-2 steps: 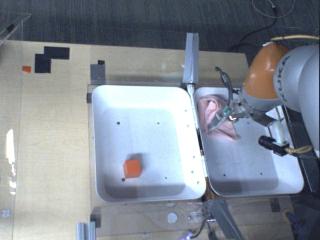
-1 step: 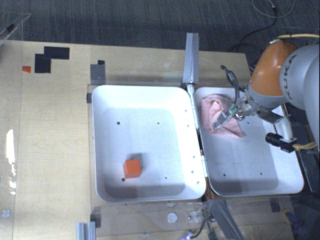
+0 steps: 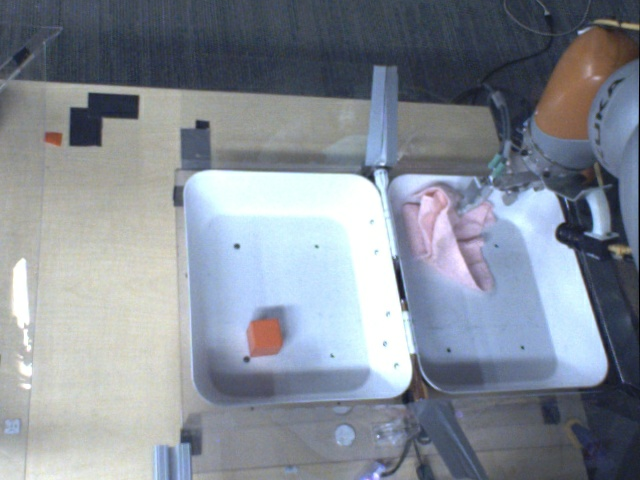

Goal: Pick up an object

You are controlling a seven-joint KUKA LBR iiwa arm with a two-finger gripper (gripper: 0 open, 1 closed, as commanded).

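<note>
Orange block (image 3: 265, 337) is sitting nearest the camera, in the front-left part of the left bin (image 3: 300, 193); it is small, cube-like, and well apart from the arm.

**Step in hand (est.):** grasp approach on the pink cloth (image 3: 452, 238). End effector (image 3: 478, 196) is hanging over the back part of the right bin (image 3: 560, 368), at or touching the cloth's upper-right edge. Whether it is released or clenched: cannot tell, since its tips are blurring into the cloth folds. Cloth is not visibly lifted; it is lying on the bin floor, so pick is being counted as not yet done.

**Task thing – location:** cloth is lying in the right bin, back-left area, near the divider between the bins, w/ one lobe trailing toward bin centre.

**Task thing – appearance:**
- Colour: pale pink.
- Form: crumpled, w/ soft folds, bunched higher at the back, tapering to a narrow strip at the front.
- Handling (est.): limp; likely draping and stretching when raised.

**Next move calls for (est.):**
1. Closing on a raised fold, not on flat fabric.
2. Lifting straight up until the trailing strip is clearing the bin floor.
3. Keeping clear of the back rim and the metal post (image 3: 382, 118) on the desk (image 3: 100, 268).

**Risk:** thin fold slipping out during lift.
</note>
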